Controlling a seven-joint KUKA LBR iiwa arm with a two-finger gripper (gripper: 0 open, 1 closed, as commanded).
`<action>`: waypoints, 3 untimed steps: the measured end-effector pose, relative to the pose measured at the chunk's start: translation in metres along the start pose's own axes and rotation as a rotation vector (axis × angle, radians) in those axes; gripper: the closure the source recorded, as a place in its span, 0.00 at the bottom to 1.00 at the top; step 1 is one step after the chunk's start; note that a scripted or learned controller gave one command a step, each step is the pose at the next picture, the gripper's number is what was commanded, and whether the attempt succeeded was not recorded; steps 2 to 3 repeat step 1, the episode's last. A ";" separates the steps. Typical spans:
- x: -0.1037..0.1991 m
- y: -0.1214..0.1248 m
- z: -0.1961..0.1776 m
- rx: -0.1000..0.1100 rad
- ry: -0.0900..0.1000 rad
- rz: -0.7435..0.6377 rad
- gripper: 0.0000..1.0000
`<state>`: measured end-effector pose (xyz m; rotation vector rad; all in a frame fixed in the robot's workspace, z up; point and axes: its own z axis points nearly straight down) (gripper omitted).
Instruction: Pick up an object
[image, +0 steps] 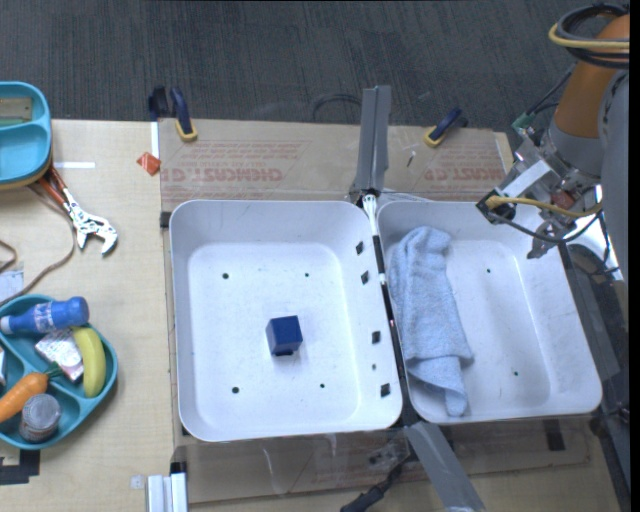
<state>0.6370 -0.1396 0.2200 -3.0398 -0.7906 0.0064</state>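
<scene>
Bench item: we are parking our gripper (545, 222), its state impossible to tell, above the right bin (560, 330), leaving blue cube (284, 334) and grey towel (428, 312) reachable.

Arm (590, 90) sits at far right, orange band up top, wrist angled down-left. End effector (545, 205) hangs low at the right edge; finger state unreadable.

Arm (592, 70) cut off at right
</scene>
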 end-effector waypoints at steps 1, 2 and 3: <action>-0.022 0.057 0.012 0.000 0.000 0.056 0.00; -0.022 0.057 0.012 0.000 0.000 0.056 0.00; -0.022 0.057 0.012 0.000 0.000 0.056 0.00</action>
